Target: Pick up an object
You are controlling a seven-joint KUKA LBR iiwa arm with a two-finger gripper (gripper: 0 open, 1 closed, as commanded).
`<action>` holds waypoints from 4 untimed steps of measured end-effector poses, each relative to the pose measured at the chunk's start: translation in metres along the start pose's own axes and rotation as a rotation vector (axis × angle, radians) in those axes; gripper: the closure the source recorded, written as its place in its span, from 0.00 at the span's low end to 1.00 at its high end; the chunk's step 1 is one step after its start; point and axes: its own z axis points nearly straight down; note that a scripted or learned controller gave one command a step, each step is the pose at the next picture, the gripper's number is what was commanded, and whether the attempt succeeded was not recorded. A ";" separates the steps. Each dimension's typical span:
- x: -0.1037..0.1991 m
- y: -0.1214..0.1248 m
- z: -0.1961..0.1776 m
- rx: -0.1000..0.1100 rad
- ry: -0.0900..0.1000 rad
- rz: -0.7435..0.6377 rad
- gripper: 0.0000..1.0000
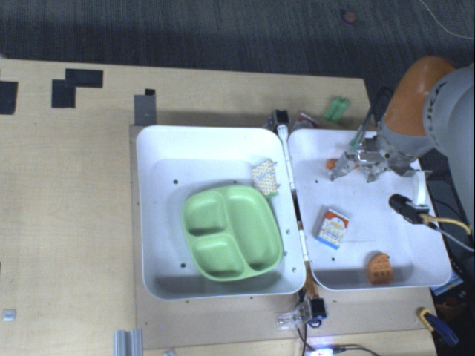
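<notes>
Camera view: arm (438,117) comes in from the right, orange band on top, wrist bent down over the far part of the right bin (430,273). The gripper (358,170) sits low over the bin floor, fingers spread, nothing between them.

Candidates in that bin:
- small orange piece (332,165)
- white-blue box (332,228), flat, mid-bin
- orange lump (379,268), by the near wall

Orange piece is just beside the gripper on its view-left side, outside the fingers; can't tell if touching. Box is apart, lump well apart.

Left bin (159,199) holds a green divided plate (232,232) and a small patterned item (265,175).
</notes>
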 end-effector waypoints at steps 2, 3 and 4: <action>0.052 -0.039 -0.001 -0.002 -0.001 0.003 0.00; 0.067 0.025 0.000 -0.001 0.000 0.000 0.00; 0.067 0.027 -0.012 -0.004 -0.001 -0.003 1.00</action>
